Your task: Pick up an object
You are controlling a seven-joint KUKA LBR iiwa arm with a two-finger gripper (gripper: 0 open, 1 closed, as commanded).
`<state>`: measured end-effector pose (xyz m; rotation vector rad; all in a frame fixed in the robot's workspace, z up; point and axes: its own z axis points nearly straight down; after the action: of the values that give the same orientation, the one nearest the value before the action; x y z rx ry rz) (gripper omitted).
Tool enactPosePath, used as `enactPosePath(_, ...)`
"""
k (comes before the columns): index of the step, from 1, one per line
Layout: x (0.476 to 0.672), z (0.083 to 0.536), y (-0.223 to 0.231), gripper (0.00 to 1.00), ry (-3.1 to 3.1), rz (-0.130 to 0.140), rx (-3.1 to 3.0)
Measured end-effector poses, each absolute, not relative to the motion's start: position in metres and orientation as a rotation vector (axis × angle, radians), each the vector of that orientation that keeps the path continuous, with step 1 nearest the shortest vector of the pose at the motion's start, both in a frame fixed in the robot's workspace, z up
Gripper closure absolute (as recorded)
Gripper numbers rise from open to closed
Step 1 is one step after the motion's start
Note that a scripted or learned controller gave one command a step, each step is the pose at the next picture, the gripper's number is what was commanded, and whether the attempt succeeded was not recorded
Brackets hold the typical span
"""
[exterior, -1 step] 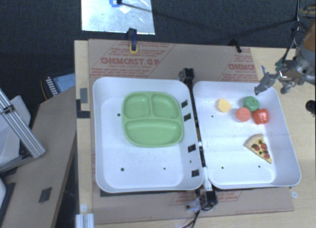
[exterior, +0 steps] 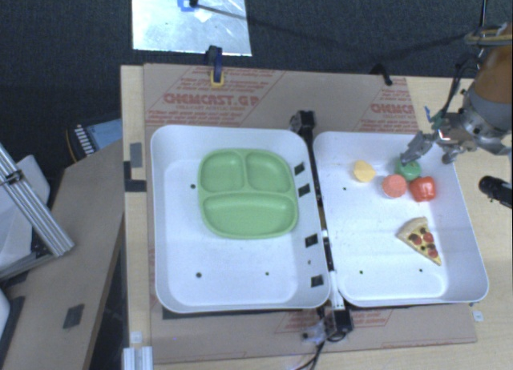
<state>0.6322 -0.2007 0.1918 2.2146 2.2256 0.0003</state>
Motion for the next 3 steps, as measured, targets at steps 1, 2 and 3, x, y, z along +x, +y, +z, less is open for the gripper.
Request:
enactPosePath(1, 0.640, 0.143, -0.193, 0.00, 2.226, 0.001, 2.213)
enactPosePath(2, 0.643, 0.095, -0.192, 0.00, 2.224, 0.007, 2.208)
enactPosePath(3, 0.639, 0.103, -0.193, 1.00, 2.231, -0.006, 2.216)
